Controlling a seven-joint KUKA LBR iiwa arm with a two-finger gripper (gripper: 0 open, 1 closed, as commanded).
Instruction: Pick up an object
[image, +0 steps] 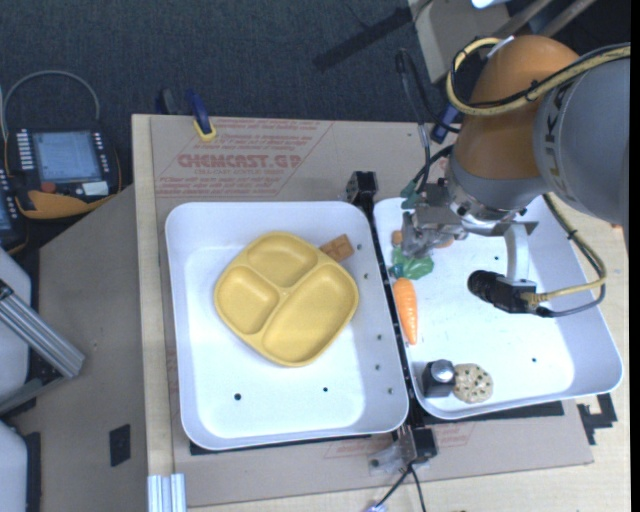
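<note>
1. The robot arm (540, 110) comes in from the right. It is grey with a big orange band.
2. Its gripper (425, 232) hangs over the right bin (560, 340), near the bin's top left corner.
3. The gripper points down at the green leafy end of a toy carrot (405, 305). I cannot tell if it is touching the green part or just above it.
4. I cannot tell how the gripper is set, because the arm hides it from above.
5. The carrot lies in the right bin, close to the wall next to the left bin (200, 370). Its orange part runs down from the gripper toward the front of the bin.
6. Nothing can be seen lifted up. The carrot looks like it is lying flat on the bin floor.
7. A round cookie (471, 382) with dark dots sits near the front of the right bin. A small grey and black thing (438, 376) is just beside it on the left.
8. A yellow plate (287, 297) with three parts sits in the middle of the left bin. It is well apart from the gripper.
9. A small brown block (337, 247) touches the plate's top right edge
</note>
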